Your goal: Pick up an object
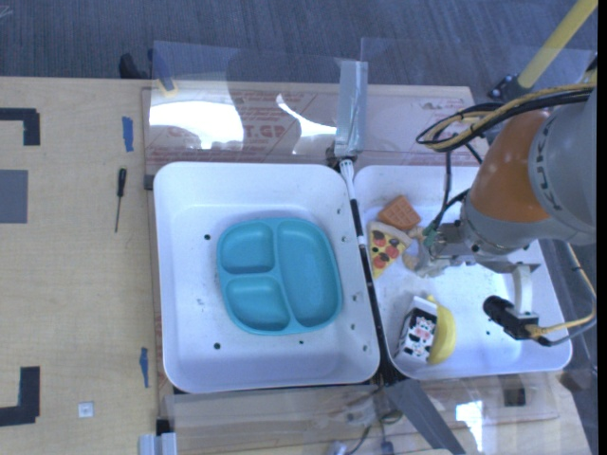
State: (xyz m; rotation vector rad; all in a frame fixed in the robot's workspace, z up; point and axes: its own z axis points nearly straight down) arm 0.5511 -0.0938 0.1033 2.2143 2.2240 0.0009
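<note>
The right bin [531, 358] holds several small items. A toy pizza slice [386, 247] lies near its left wall, with an orange waffle-like piece [400, 212] just behind it. Toward the front, a yellow banana [443, 335] lies against a small black-and-white item [417, 332]. My gripper [429, 252] hangs low over the bin, right beside the pizza slice's right edge. The grey arm with its orange band [507, 178] reaches in from the right and hides the bin floor beneath it.
The left bin [180, 207] holds a blue divided plate [279, 275]. A ridge [360, 254] separates the two bins. A black cable end [507, 318] with a yellow lead hangs over the right bin's right side. Clear plastic walls stand behind both bins.
</note>
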